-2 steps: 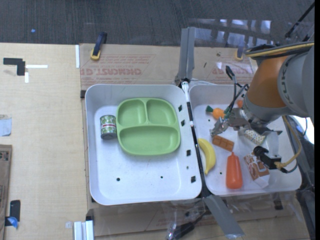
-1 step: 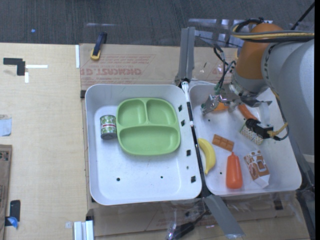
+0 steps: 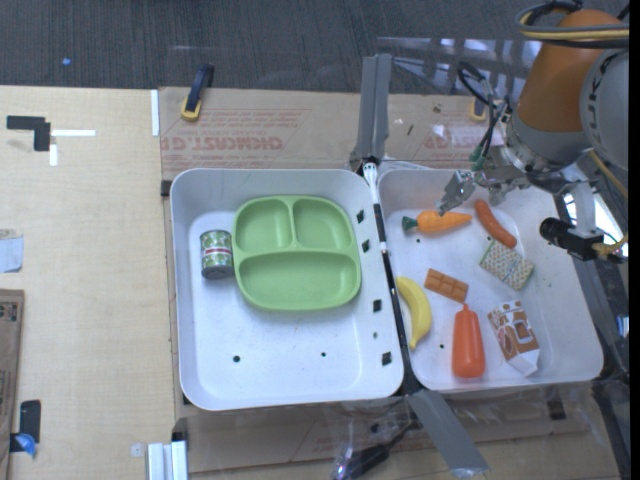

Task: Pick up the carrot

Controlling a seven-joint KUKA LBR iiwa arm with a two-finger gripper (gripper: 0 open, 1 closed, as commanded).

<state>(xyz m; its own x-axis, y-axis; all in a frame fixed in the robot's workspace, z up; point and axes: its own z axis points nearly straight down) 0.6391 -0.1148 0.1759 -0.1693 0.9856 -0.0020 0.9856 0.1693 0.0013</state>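
Orange carrot (image 3: 443,222) is seen lying in the right bin (image 3: 590,358), fingers (image 3: 458,190) parked just above it, spread open, nothing gripped.

Arm and end effector, viewed from above. The grey arm (image 3: 600,78) enters at the upper right, its orange band (image 3: 560,78) lying above the wrist, and slants down and leftward over the far edge of the right bin (image 3: 590,353). The gripper (image 3: 458,192) hangs low inside that bin's far left part, its tip pointing down and to the left.
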